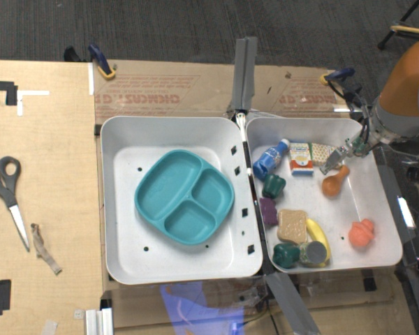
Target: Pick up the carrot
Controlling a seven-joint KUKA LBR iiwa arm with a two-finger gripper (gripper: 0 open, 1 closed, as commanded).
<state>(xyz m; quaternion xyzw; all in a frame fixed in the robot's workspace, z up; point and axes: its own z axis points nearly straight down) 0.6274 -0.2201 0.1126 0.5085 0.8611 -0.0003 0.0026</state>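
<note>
Crowding carrot (334,181): juice box (302,157), end effector (337,158).

A teal divided plate (186,197) lies in the left bin (119,257). In the right bin (384,253), the gripper (337,158) hangs near the two o'clock corner, its tip just above the carrot (333,181). A blue bottle (269,158) lies at ten o'clock, a banana (319,237) at six.
</note>
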